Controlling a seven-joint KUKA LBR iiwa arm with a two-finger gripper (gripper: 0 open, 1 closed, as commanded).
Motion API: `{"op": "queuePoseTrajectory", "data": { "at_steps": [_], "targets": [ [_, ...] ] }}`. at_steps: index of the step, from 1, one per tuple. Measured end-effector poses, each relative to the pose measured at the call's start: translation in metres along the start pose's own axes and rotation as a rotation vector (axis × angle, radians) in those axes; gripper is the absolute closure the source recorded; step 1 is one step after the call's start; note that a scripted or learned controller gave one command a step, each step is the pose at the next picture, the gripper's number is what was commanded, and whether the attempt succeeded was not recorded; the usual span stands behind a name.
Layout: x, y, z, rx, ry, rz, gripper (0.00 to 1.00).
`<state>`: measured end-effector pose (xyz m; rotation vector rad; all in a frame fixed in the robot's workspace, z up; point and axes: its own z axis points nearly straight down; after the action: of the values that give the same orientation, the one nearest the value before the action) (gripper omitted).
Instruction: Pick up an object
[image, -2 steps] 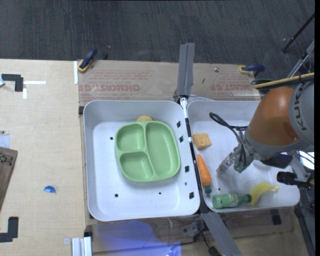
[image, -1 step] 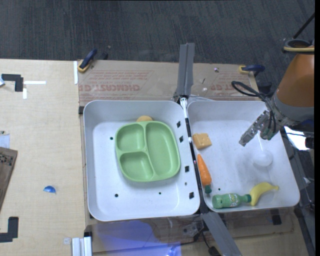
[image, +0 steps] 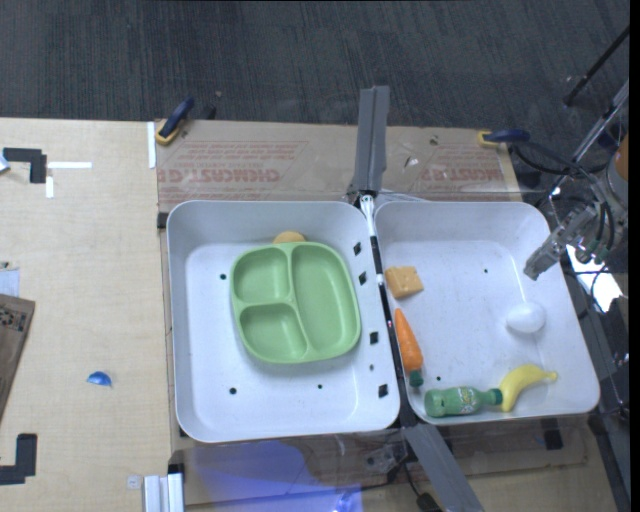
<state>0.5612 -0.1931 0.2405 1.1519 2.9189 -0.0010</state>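
**Objects sit in the bins, gripper at the right bin's edge**

Objects for the pick lie mostly in the right bin (image: 480, 235). Nearest me, along its front wall, I see a green bottle (image: 460, 401) on its side, with a yellow banana (image: 524, 384) just beside its cap end. A carrot (image: 407, 344) lies along the bin's left wall, its green tip pointing toward the bottle. A white egg-shaped object (image: 525, 319) rests alone toward the right side. Further back, a tan cracker-like square (image: 403, 282) sits against the left wall.

In the left bin (image: 200, 260), a green divided plate (image: 296, 301) lies roughly in the middle, and a small orange-yellow thing (image: 289, 238) peeks out behind its far rim.

The gripper (image: 545, 260) hangs over the right bin's right edge, above and apart from the egg-shaped object. I cannot tell its state from here, and I see nothing in its grasp.

The desk (image: 80, 290) stretches left of the bins, with a small blue piece (image: 98, 379) on it.
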Motion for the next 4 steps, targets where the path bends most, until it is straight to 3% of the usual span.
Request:
{"op": "queuePoseTrajectory", "data": {
  "at_steps": [1, 2, 3, 4],
  "targets": [
    [0.059, -0.051, 0.086, 0.000, 0.003, -0.067, 1.00],
    [0.090, -0.012, 0.149, 0.001, 0.004, 0.072, 1.00],
    [0.095, 0.065, 0.049, 0.003, 0.002, 0.396, 1.00],
    [0.096, 0.065, 0.049, 0.003, 0.002, 0.396, 0.00]
  ]
}}
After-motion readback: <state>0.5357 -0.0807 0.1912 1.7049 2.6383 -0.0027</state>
